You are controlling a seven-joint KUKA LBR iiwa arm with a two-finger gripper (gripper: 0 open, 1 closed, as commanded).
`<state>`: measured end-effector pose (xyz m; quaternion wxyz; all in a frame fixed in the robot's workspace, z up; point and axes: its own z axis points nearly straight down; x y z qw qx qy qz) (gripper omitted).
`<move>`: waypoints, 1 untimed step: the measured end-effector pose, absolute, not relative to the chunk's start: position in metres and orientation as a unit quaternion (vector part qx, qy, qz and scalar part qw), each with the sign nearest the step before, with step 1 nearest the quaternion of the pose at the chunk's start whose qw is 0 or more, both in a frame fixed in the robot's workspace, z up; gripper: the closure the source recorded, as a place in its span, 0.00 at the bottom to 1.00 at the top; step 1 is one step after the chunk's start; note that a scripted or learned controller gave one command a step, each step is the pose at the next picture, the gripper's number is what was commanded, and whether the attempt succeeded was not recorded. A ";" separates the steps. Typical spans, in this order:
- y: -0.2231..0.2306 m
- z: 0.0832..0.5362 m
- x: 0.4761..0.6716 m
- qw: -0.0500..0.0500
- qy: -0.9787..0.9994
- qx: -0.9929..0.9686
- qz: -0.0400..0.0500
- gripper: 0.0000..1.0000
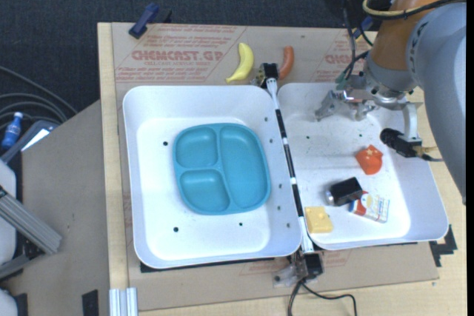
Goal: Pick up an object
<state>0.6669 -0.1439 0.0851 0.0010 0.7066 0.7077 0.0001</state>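
The right bin (415, 222) holds an orange lump (369, 159), a black block (344, 191), a yellow wedge (318, 219) and a small white packet with red and blue print (373, 208). My gripper (345, 107) hangs over the far part of this bin, its fingers spread open with nothing between them. It is well behind the orange lump and apart from every object. A blue divided plate (221, 167) lies in the left bin (148, 122).
On the bench behind the bins lie a yellow banana (241, 63) and an orange-brown sausage shape (286, 61). A blue clip (143, 21) sits at the bench's far left corner. A black strip (285, 152) runs between the two bins.
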 end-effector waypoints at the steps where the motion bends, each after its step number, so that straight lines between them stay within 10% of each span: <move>1: -0.175 0.085 0.667 0.002 0.707 0.707 0.000 0.00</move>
